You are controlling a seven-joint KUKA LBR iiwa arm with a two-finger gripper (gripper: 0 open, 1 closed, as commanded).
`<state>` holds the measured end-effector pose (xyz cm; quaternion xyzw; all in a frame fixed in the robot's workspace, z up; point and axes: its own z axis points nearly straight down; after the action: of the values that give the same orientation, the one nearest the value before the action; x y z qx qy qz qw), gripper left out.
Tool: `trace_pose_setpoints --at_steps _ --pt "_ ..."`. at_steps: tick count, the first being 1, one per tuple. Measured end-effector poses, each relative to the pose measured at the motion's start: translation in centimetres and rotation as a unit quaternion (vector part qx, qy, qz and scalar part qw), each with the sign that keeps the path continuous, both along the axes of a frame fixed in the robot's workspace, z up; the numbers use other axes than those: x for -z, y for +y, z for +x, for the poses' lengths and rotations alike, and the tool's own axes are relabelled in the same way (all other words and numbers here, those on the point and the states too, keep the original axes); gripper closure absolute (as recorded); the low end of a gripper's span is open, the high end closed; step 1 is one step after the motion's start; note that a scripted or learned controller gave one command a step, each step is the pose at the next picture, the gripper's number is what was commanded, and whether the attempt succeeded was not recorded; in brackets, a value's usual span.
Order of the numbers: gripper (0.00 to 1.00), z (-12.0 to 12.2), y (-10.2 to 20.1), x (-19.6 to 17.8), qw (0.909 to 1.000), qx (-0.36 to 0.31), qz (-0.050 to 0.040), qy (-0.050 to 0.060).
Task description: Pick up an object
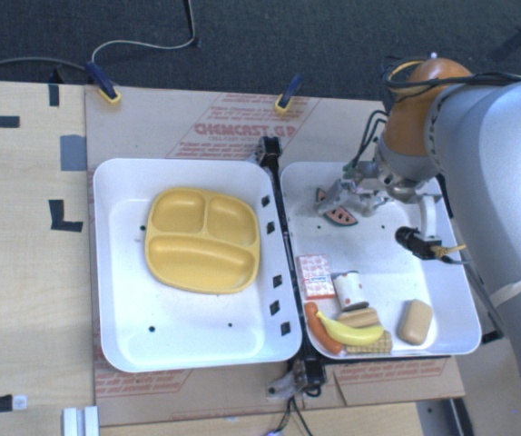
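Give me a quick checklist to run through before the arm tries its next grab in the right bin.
1. Claw over the right bin: ok, it sits near the bin's far left corner.
2. Target under the claw: ok, a watermelon slice lies just below it.
3. Anything held already: cannot tell, the claw's tip is too small to read.
4. Room around the slice: ok, the other items lie apart, toward the near edge.
5. Near-edge cluster: not ok for a clean pick, the banana touches the carrot and the food behind it.
6. Yellow divided plate in the left bin: ok, out of the way.
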<state>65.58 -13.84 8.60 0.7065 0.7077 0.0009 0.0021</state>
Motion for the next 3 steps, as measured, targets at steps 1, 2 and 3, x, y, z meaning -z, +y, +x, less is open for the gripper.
trace_pose_setpoints --at_steps 1,2,3 --pt "0.0 1.3 2.2 0.1 1.0 0.0 0.0005 0.001" --pt "0.0 -0.6 4.5 0.1 1.0 0.0 0.0 0.002" --pt "1.0 -0.6 4.4 -0.9 1.0 0.0 -0.0007 0.001"
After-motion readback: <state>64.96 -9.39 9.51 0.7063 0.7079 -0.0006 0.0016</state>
